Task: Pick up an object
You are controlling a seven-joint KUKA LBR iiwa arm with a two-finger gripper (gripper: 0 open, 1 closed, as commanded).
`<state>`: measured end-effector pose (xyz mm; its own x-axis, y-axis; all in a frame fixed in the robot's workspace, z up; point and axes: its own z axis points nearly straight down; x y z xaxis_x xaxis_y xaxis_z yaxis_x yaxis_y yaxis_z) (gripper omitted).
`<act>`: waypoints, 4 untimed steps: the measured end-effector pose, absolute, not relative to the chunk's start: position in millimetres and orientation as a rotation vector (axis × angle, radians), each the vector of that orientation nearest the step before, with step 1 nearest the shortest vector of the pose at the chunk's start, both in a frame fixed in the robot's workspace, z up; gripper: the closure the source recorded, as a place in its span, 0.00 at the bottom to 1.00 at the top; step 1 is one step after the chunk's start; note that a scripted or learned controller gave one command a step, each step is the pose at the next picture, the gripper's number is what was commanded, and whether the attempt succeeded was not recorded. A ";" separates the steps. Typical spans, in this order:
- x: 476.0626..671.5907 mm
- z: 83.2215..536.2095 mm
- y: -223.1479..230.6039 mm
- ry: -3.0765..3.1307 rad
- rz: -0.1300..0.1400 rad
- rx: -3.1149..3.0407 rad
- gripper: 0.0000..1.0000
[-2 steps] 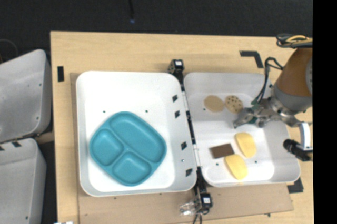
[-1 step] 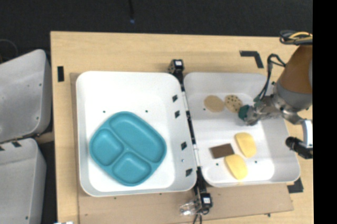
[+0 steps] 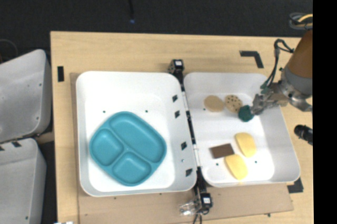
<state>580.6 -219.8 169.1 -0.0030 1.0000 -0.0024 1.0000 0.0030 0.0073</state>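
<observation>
My end effector [image 3: 259,103] sat near the table's right edge, touching a small teal ball [image 3: 245,113]; can't tell its opening. Ball looked light, smooth, likely to roll — grip across its middle.

Light was even and diffuse from overhead; white bins [image 3: 126,86] ran bright, near blown out. Shadows faint. Whole frame soft, low resolution; surroundings beyond bench [image 3: 158,49] dark.
</observation>
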 end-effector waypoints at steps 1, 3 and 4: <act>581.6 203.5 -221.1 2.222 0.003 2.214 1.00; 588.7 217.4 -108.1 2.229 0.002 2.214 1.00; 593.9 222.0 -44.9 2.230 0.005 2.212 1.00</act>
